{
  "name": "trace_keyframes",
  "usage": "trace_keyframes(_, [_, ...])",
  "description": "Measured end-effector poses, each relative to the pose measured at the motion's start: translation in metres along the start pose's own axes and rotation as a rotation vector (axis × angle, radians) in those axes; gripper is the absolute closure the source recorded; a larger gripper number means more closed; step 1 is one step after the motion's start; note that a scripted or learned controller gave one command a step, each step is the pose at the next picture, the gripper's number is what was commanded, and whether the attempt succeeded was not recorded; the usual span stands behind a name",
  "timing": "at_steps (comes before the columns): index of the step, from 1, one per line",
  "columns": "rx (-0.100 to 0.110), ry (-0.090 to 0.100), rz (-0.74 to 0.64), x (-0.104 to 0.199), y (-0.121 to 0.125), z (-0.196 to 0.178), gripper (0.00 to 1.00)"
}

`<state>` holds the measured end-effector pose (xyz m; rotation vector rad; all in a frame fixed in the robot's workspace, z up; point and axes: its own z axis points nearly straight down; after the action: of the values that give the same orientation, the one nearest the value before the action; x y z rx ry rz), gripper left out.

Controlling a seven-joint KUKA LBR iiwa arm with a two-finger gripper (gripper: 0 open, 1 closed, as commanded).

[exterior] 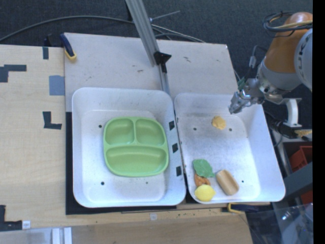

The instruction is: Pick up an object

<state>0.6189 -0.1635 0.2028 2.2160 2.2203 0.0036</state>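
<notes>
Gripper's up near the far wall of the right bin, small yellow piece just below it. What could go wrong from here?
1. The gripper hangs near the right bin's far wall; a straight descent may clip it.
2. The small yellow piece sits off to the gripper's side, and is small and rounded, so a grasp may miss or knock it away.
3. The yellow lemon-like item, bread roll and green leaf cluster in the near corner; a try there may shove the neighbours.
</notes>
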Motion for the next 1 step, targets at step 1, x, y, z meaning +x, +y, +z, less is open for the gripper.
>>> trace_keyframes(1, [0.001, 0.001, 0.0, 0.0006, 0.0011, -0.0427, 1.0])
